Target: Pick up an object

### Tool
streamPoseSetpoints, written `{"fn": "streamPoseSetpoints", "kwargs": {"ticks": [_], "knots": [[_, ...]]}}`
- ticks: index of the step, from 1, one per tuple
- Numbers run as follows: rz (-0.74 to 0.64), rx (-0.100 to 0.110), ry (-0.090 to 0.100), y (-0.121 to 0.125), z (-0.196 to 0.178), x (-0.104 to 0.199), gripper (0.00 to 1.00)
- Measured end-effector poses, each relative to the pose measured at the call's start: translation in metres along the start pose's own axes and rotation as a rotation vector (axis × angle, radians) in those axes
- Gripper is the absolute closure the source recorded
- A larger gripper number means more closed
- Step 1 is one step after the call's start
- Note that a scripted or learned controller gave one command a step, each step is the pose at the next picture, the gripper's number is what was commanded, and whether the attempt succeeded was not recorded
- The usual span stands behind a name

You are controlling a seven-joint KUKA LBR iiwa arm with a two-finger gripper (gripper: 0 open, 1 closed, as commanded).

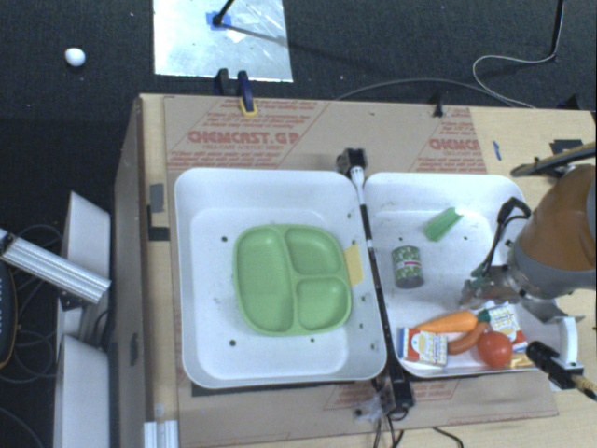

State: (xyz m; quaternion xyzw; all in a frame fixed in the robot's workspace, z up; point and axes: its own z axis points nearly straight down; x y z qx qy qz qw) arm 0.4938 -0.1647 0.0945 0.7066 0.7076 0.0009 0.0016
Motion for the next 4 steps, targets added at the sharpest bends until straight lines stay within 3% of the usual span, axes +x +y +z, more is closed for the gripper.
{"fn": "streamPoseSetpoints", "kwargs": {"ticks": [1,2,3,4], "knots": [[-0.001,0.000,0.000,0.000,0.000,0.000,0.00],[-0.002,0.001,0.001,0.065,0.010,0.012,0.00],[-0.004,0.001,0.002,0.130,0.011,0.080,0.00],[-0.008,-0.001,-0.001,0.130,-0.001,0.079,1.00]]}}
